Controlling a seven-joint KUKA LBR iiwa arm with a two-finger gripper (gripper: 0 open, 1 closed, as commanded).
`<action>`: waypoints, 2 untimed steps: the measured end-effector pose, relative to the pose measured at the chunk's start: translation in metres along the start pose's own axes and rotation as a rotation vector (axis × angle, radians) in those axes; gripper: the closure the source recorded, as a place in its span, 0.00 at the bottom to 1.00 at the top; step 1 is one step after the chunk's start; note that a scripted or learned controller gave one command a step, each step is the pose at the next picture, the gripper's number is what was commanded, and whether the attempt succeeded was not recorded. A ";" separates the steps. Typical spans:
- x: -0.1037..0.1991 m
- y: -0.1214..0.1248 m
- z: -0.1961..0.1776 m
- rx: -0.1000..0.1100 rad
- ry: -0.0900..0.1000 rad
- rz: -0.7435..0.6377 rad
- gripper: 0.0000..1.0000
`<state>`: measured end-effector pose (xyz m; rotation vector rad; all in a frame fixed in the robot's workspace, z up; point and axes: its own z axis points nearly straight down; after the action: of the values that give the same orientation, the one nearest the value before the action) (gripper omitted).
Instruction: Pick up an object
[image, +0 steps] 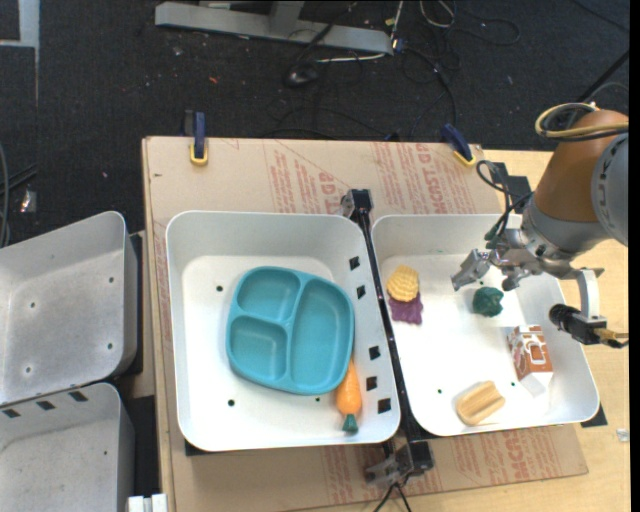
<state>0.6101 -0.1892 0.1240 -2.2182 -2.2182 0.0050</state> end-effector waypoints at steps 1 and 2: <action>0.001 0.000 0.034 -0.003 -0.001 0.000 0.00; 0.001 0.001 0.021 -0.007 -0.002 0.000 1.00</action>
<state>0.6107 -0.1886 0.1030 -2.2222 -2.2229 0.0001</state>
